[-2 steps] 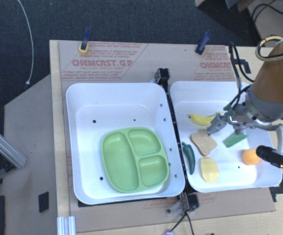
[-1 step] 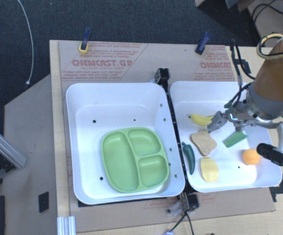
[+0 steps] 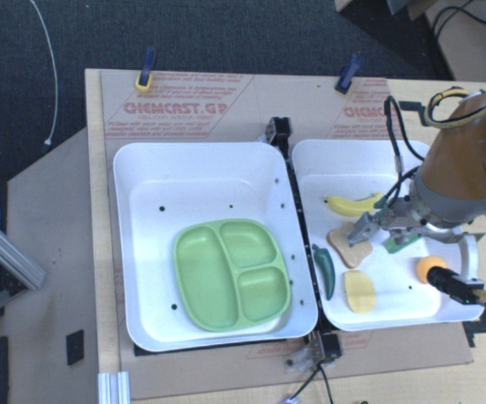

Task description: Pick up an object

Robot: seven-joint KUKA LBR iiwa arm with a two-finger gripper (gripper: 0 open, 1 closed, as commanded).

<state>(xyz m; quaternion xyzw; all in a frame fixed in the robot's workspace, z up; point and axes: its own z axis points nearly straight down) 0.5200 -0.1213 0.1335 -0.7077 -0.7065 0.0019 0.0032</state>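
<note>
Gripper: two-finger gripper (image 3: 362, 231) is seen low in the right white bin (image 3: 344, 160); finger state cannot be told.
Yellow curved banana (image 3: 351, 204): long axis left-right, just above gripper.
Tan flat slab (image 3: 345, 247): touching gripper tip.
Left white bin (image 3: 142, 175): green divided plastic tray (image 3: 230, 272) is held.

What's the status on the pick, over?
Gripper low in the right bin, over the tan bread slice; grasp not confirmed. Banana just behind it. Green pepper and yellow block nearby, untouched.

green divided tray (image 3: 230, 273) in left bin (image 3: 142, 175), blue clamps (image 3: 348, 72)
</note>
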